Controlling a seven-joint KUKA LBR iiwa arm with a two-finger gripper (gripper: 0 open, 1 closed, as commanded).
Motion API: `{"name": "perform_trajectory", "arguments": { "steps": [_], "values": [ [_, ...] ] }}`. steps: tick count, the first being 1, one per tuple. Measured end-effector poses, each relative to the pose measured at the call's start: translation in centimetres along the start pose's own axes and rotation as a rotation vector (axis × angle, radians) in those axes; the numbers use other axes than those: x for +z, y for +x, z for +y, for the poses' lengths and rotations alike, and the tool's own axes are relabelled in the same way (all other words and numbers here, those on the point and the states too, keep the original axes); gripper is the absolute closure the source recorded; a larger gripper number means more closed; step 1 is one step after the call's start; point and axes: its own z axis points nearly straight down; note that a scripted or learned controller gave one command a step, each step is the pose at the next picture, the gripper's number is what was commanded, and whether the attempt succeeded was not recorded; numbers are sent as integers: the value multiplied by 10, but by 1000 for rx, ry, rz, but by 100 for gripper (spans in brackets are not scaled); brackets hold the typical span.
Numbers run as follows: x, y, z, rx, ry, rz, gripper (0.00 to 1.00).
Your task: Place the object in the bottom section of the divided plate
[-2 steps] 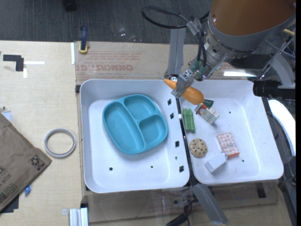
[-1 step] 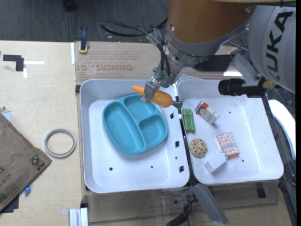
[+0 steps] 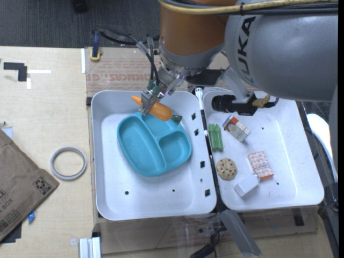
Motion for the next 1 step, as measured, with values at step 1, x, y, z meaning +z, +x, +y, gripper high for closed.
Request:
{"name": "perform_trajectory", "arguments": {
  "steps": [1],
  "values": [
    [0, 0, 0, 1, -1, -1, 0]
  ]
}}
